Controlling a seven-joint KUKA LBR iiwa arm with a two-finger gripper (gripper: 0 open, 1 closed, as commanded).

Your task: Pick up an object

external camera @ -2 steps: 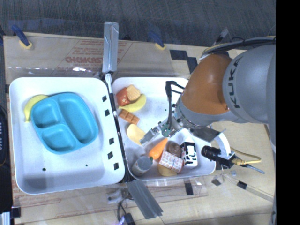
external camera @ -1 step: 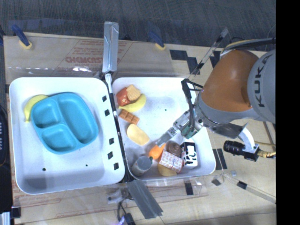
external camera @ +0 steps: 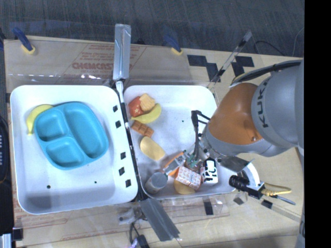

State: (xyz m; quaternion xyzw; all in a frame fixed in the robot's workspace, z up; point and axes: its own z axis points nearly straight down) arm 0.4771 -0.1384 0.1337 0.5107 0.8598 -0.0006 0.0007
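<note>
Two white bins sit on our bench; we hang our gripper [external camera: 192, 161] low over the small carton [external camera: 188, 177] in the right bin [external camera: 173, 94]. Whether it grips anything we cannot tell, so the pick looks unfinished

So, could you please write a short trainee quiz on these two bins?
1. True or false: the blue divided tray lies in the left bin.
2. What colour is the banana in the right bin?
3. The tool is over the right bin's: A) far edge B) near end C) left wall

Key: 1 true; 2 yellow; 3 B
</note>
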